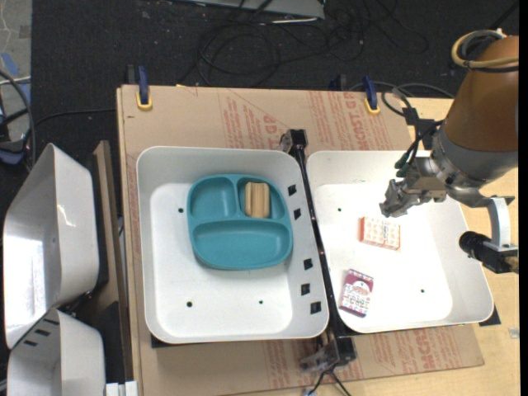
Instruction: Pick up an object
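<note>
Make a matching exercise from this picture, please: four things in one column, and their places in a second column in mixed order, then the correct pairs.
Things:
1. teal divided plate
2. tan wooden block
3. pink and white card
4. purple patterned packet

Places:
A. in the upper right compartment of the plate
B. near the front edge of the right bin
C. on the floor of the left bin
D. in the right bin, just below the gripper

Pairs: 1-C, 2-A, 3-D, 4-B
</note>
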`<state>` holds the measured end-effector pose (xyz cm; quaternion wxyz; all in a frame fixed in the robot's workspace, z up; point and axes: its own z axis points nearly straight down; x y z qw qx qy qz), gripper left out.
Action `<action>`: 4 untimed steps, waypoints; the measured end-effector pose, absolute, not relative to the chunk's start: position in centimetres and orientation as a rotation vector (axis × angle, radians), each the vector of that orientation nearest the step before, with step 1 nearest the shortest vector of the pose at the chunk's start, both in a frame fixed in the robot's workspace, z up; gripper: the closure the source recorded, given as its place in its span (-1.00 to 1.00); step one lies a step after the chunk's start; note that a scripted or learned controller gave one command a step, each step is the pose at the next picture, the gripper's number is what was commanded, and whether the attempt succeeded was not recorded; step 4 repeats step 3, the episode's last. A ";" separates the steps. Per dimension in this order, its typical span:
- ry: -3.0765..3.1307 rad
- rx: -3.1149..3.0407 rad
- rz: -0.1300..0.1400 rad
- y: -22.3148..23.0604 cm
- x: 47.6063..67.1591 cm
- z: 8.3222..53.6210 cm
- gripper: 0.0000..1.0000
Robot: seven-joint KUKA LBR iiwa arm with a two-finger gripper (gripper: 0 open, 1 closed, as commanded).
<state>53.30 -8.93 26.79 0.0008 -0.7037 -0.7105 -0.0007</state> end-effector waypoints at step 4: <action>-2.231 -2.208 -0.001 7.9 51.9 25.3 1.00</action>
